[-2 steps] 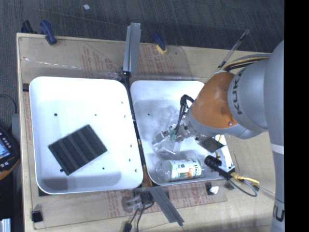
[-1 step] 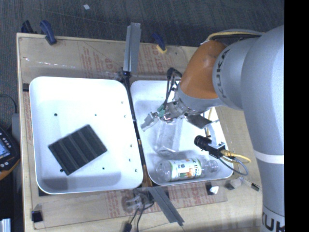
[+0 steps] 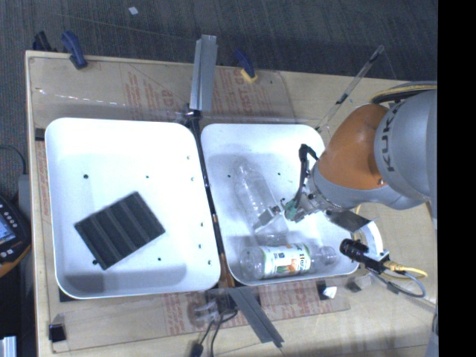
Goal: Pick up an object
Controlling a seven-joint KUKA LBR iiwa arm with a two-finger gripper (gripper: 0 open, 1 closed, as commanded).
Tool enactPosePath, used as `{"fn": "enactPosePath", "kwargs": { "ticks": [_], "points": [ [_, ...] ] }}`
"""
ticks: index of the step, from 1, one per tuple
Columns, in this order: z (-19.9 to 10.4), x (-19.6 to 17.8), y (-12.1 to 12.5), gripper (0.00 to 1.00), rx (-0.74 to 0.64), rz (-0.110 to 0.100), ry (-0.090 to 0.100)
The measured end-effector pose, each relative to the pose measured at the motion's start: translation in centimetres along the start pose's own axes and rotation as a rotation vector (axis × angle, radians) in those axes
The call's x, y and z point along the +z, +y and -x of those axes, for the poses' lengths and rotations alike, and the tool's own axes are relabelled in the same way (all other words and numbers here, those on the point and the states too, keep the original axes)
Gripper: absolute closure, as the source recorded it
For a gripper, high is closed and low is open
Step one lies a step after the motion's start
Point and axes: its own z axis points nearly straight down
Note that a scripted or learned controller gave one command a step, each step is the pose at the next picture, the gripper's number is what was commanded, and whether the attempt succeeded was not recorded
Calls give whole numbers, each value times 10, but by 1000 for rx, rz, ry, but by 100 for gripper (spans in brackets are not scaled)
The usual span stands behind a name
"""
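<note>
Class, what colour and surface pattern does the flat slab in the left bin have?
The flat slab is dark grey to black with parallel ridges, seen in the camera view.

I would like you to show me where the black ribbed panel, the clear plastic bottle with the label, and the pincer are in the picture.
black ribbed rectangular panel [image 3: 120, 229], camera view, middle of its top face.
clear plastic bottle with a white and green label [image 3: 285, 261], camera view, on its label.
pincer [image 3: 288, 213], camera view, at its tip over the right bin.
</note>
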Motion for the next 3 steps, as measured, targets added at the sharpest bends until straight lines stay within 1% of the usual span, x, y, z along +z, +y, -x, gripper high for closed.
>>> {"fn": "enactPosePath", "kwargs": {
  "ticks": [1, 2, 3],
  "points": [
    [-23, 40, 77, 0, 14, -5, 4],
    [-26, 35, 133, 0, -7, -1, -20],
    [-41, 37, 60, 0, 45, -4, -2]
  ]
}}
